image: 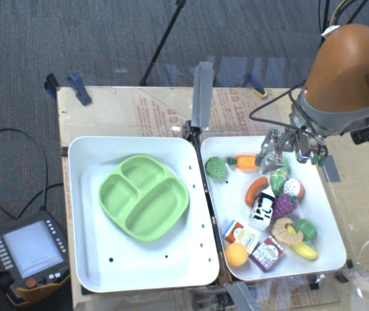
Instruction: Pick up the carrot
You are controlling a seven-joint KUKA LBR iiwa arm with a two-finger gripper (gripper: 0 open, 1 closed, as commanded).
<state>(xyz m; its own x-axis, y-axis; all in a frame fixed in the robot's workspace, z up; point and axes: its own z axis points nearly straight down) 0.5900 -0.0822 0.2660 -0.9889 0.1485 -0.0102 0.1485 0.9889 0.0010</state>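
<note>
Looking at the right bin (337, 238), we note the carrot (244, 162) at its far left end, long axis running left-right. The gripper (270, 153) sits just right of it; whether it grasps anything, we cannot tell.

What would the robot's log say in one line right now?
phase: reaching | claw: over right bin, next to carrot | carrot: lying in bin, not lifted | green plate: left bin

Dark grey carpet floor (74, 31) w/ a black cable (3, 141), a brown bench top (145, 112) & a tripod leg (165, 34).
</note>
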